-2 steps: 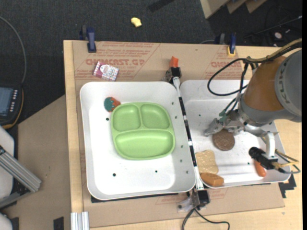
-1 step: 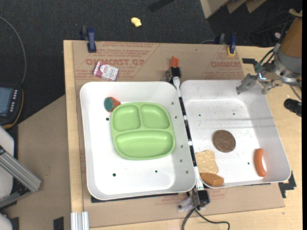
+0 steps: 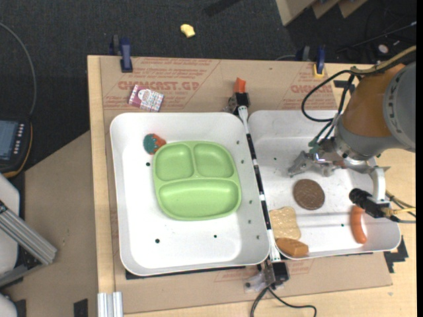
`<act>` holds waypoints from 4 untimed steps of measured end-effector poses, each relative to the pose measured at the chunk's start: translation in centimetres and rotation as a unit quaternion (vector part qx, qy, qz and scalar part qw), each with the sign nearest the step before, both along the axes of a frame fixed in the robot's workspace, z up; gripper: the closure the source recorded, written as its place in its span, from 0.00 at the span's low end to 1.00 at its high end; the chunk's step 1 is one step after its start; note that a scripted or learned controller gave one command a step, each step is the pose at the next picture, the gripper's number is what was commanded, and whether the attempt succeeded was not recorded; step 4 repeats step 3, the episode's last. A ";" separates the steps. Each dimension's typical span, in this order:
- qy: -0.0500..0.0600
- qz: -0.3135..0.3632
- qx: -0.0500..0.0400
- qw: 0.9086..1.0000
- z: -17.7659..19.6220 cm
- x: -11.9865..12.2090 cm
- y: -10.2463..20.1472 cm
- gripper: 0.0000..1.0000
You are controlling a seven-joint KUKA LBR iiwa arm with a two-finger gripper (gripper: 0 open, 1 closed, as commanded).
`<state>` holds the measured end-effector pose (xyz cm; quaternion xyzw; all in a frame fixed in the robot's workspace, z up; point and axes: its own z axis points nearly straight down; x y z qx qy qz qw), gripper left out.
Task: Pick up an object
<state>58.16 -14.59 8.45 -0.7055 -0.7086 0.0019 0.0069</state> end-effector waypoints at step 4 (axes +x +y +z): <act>-0.014 0.005 -0.002 1.000 12.2 -2.3 9.9 1.00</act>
